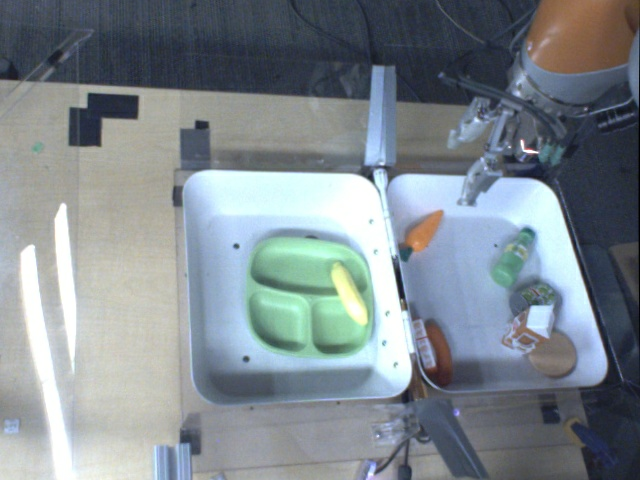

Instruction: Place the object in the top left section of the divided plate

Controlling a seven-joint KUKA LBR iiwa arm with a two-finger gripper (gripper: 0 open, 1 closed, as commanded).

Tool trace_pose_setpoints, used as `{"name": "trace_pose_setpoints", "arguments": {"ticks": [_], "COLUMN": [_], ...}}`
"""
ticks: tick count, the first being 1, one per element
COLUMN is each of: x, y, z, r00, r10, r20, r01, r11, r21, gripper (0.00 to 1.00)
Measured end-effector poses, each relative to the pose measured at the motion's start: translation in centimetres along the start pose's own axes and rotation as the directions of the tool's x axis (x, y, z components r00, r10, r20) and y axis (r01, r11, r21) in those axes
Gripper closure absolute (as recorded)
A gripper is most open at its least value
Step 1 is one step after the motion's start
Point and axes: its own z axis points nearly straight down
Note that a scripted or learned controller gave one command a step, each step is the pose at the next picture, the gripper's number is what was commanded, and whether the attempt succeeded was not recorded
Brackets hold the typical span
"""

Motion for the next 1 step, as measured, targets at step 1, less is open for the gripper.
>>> {"name": "trace_pose_setpoints", "arguments": {"ticks": [1], "x": [-1.05], "y": [0.83], "z": [0.7], "r00": [1.0], "r10": [0.001], "r20": [0.001], "r01": [0.0], "r11": [1.0], "r21": [-0.001], "gripper": [0.0]}}
